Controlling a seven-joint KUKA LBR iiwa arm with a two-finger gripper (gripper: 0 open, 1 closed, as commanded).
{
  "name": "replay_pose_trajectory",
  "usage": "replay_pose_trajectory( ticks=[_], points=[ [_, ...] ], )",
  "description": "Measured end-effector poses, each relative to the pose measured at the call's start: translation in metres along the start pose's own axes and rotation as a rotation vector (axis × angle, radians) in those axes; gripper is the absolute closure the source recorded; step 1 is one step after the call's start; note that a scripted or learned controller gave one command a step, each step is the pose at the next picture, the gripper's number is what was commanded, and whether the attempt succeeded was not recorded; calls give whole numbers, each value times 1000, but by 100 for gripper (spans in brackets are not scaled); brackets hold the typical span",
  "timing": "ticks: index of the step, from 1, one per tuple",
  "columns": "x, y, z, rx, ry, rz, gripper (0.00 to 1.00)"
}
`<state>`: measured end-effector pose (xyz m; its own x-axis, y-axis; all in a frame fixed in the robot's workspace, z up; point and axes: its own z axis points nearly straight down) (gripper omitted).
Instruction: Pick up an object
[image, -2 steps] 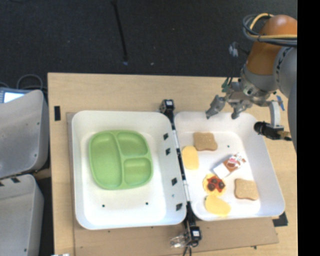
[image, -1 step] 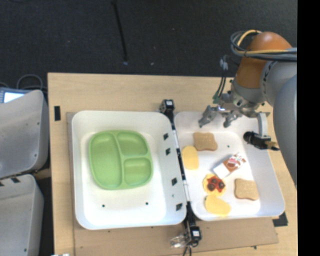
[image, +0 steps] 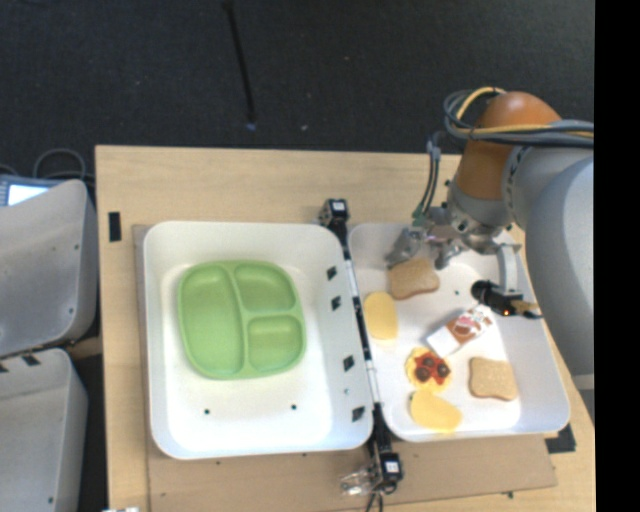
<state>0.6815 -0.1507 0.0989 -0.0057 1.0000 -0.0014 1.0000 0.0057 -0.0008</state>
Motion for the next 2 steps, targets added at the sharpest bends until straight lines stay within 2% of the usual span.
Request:
replay_pose_trajectory(
  ticks=[1, 2],
  points=[
    [-1, 2, -16, -9, -4, -3, 100],
    [-10, 3, -64, -7, -1, 5, 100]
  ],
)
